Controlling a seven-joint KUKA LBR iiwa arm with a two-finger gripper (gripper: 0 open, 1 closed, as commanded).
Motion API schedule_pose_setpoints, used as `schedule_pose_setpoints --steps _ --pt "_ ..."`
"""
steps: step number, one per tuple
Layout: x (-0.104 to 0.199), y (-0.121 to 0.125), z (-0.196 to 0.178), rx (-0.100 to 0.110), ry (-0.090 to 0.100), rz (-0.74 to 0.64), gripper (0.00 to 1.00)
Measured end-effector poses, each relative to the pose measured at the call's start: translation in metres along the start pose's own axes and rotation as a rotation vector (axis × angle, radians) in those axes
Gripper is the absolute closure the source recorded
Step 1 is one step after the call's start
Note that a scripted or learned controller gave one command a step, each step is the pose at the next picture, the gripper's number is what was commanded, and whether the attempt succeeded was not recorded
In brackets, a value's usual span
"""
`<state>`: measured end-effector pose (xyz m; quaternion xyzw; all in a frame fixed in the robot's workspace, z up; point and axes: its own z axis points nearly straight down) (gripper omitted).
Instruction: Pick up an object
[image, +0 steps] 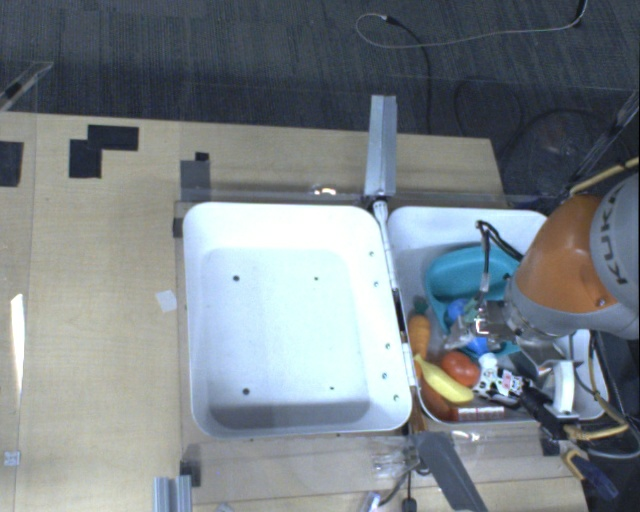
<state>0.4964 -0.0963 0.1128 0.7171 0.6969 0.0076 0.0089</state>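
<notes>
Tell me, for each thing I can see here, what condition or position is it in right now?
Arm: reaching over the right bin.
Right bin: holds a heap of items.
Teal object: lying in the right bin, partly under the arm.
Banana: lying flat near the front.
Tomato: resting against the banana.
Carrot: lying by the left wall.
Left bin: sitting level.

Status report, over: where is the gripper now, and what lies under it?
Gripper low in right bin, over the pile. Nearby: teal object, red item, banana, orange piece. No grasp confirmed. Items crowded, touching.
</notes>
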Motion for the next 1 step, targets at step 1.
schedule_pose_setpoints --steps 1 --pt "0.0672 -0.0065 -0.1428 0.017 0.002 -0.081 1.00"
